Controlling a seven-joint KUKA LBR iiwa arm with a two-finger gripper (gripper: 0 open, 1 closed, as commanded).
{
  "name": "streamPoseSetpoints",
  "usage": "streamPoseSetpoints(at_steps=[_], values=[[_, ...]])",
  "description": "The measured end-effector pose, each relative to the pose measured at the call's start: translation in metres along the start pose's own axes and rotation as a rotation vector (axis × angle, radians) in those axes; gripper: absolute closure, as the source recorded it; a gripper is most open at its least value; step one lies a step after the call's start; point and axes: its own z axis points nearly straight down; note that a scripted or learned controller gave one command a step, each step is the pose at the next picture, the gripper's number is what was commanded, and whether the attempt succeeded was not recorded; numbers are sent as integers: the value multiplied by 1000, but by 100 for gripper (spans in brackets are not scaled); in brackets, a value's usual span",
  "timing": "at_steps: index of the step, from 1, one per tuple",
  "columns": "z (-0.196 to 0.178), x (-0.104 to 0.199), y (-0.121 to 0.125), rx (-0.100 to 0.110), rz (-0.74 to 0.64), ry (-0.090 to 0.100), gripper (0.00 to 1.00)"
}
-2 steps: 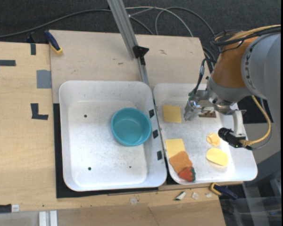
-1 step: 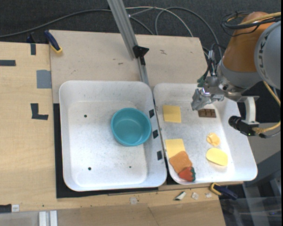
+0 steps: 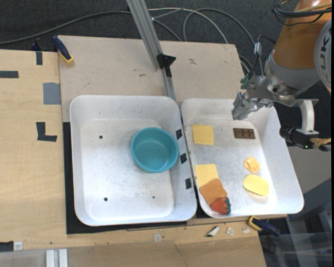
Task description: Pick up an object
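Camera view: my gripper [image 3: 241,109] hung over the right bin's [image 3: 284,166] far edge, carrying nothing (open or closed, I couldn't tell). Nearest target was the brown chocolate piece [image 3: 244,133], lying flat just below me toward the camera, long axis running left-right across the bin.

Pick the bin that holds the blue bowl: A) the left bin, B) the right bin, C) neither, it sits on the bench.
A: the blue bowl sits inside the left bin, near its right wall, while the right bin holds the small food pieces.
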Motion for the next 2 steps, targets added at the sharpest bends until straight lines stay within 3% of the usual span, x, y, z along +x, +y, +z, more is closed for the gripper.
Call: streamPoseSetpoints(at_steps=[1, 2], values=[[-13, 1, 1, 5, 1, 1, 100], [-7, 57, -20, 8, -4, 2, 100]])
